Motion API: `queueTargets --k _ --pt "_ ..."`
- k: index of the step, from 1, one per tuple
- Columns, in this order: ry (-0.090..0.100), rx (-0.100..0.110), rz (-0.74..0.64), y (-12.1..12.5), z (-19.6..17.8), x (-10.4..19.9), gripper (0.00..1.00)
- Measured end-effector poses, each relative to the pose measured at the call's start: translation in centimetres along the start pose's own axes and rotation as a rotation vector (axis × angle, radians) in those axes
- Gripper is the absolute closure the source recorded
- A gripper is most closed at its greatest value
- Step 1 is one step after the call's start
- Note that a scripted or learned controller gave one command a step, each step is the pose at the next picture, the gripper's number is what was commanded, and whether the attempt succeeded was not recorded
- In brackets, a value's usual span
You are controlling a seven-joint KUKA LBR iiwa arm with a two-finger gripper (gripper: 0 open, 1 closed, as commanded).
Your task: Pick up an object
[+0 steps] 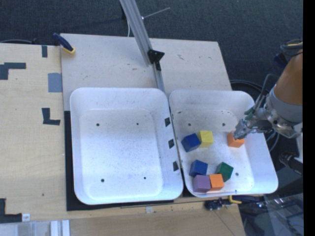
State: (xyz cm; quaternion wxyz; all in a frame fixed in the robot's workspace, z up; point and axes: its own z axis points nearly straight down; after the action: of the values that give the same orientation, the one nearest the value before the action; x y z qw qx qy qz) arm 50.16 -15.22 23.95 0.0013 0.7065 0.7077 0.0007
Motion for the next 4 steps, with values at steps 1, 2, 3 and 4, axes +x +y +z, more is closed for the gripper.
queueTargets --k 1,2,3,4 --pt "0.002 0.004 -0.005 1.5 0.3 4.4 1.00" --pt "0.002 0.005 -0.004 2.9 1.2 9.2 1.00" --pt "0.003 0.004 -0.006 3.9 0.2 14.8 1.00" --pt "0.003 0.004 -0.006 5.5 -0.1 19.9 1.00"
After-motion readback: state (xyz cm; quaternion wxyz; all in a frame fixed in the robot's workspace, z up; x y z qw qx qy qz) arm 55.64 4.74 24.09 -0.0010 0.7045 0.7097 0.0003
